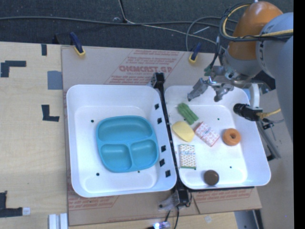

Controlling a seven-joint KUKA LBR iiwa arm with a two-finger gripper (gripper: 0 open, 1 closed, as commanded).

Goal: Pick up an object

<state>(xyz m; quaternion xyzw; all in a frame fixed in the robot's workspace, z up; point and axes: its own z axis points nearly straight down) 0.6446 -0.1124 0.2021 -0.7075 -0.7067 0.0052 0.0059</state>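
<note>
Nothing's been grabbed yet: the gripper [206, 94] is held wide open, upper right, probably to be lowered onto the green stick [187, 113].

— Where does the arm come in?

— It enters from the upper right of the camera view, a bulky grey body with an orange band above the wrist. The wrist tilts down and toward the left.

— And the gripper [206, 95]?

— It hangs at the end of the wrist, its two dark grey fingers [196, 90] splayed apart and pointing down and to the left. Nothing sits between them.

— Anything else on the arm itself?

— Thin cables loop around the orange section and trail down past the wrist.
</note>
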